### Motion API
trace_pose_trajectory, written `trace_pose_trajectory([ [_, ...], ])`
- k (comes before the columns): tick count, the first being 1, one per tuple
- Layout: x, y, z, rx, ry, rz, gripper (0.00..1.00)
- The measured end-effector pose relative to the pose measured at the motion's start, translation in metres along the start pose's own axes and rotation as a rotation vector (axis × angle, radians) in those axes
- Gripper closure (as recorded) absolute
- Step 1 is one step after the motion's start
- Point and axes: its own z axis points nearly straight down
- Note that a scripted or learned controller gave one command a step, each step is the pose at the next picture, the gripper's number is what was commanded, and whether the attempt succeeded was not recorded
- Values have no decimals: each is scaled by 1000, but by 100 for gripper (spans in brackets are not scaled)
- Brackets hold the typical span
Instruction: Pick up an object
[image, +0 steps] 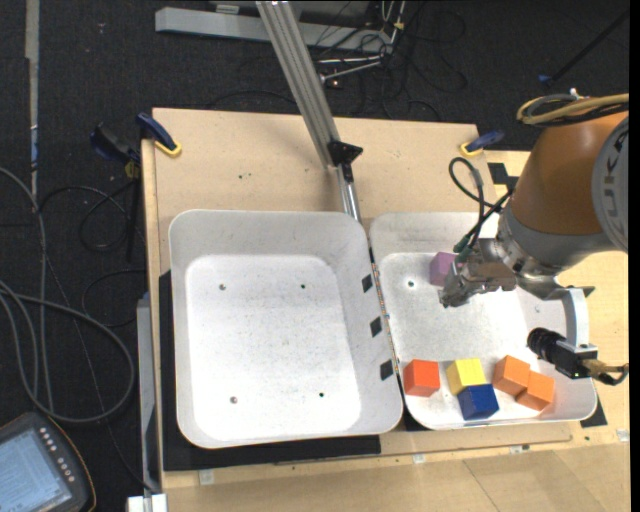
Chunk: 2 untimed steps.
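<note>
The gripper (458, 291) hovers beside a purple block (441, 266) in the right bin (420, 235) (finger state impossible to tell), seemingly mid-approach; next, a centred descent.

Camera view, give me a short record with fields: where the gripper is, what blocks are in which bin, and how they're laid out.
gripper: over the right bin, beside the purple block
front row, right bin: orange block, yellow block, blue block, two more orange blocks
left bin: white, speckled floor
grasp: cannot tell from this view
</note>
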Motion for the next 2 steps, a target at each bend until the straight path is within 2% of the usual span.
trace_pose_trajectory([
  [2,112,34,-12,-1,1,-1,100],
])
